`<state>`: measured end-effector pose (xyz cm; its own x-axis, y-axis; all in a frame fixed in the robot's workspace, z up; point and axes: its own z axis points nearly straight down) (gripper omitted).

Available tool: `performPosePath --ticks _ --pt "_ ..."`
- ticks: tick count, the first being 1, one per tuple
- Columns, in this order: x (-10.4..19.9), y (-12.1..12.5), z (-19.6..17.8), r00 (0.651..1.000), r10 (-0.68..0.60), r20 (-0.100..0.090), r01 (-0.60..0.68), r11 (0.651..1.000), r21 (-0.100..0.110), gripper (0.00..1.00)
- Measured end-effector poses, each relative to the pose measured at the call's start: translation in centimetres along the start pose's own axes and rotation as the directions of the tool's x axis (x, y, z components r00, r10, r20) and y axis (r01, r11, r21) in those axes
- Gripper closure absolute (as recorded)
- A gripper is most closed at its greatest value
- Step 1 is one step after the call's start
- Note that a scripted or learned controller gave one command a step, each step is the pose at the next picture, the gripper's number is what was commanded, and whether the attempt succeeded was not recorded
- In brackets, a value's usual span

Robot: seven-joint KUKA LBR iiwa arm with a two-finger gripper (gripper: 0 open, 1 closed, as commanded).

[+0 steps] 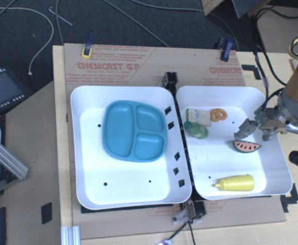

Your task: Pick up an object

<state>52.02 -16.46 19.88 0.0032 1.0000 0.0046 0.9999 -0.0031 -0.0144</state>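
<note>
My claw (252, 128) hangs at the frame's right, just above the watermelon slice (246, 146); its grip I cannot tell.

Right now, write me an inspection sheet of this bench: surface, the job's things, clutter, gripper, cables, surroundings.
Surface: two shallow white bins side by side, left bin and right bin, on a cardboard sheet with red print.
Job's things: in the right bin, a watermelon slice toy, a yellow bottle lying on its side, a small brown ring, a green item against a pale patterned piece.
Clutter: a blue divided plate in the left bin.
Gripper: gripper low over the right bin, just above the watermelon slice toy; nothing seen between its fingers.
Cables: thin cables looping on the dark floor behind the bench.
Surroundings: a dark screen device at left, blue clamps at the sheet's far edge.
</note>
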Motion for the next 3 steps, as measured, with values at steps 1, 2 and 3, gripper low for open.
performPosePath --ticks 1,2,3 --pt "0.0 0.3 -0.7 1.0 -0.004 0.003 0.004 1.0 -0.013 0.0" --pt "-0.1 0.3 3.6 1.0 -0.003 0.002 0.003 1.0 -0.009 0.0" --pt "-0.4 -0.3 9.6 1.0 -0.003 0.001 0.003 1.0 -0.007 0.0"
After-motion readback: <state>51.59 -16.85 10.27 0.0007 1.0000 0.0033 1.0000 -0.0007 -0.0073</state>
